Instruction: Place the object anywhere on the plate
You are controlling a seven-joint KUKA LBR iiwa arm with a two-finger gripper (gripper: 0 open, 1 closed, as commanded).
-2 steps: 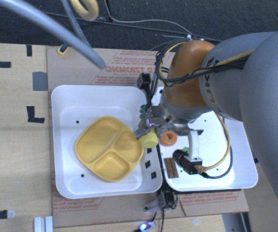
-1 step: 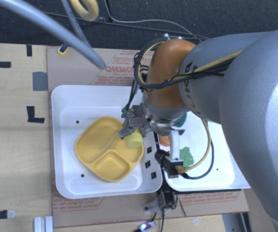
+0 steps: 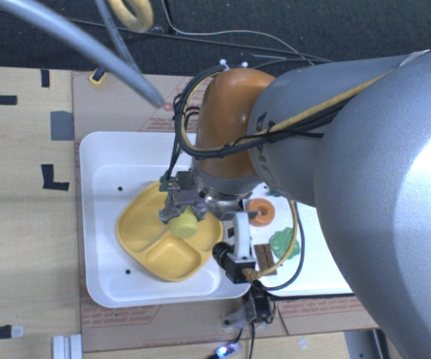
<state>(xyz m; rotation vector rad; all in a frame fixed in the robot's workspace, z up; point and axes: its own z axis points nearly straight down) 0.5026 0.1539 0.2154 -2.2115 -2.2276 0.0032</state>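
A yellow divided plate lies in the left white bin. A small yellow-green rounded object sits over the plate's upper right part, right at the tip of my gripper. The gripper hangs straight down from the orange wrist band over that spot. Whether the object rests on the plate or hangs just above it is unclear from here.
The right bin holds an orange ring-shaped piece and a green piece, mostly under the arm. The big grey arm covers the right half of the view. Cables trail near the bench's front edge.
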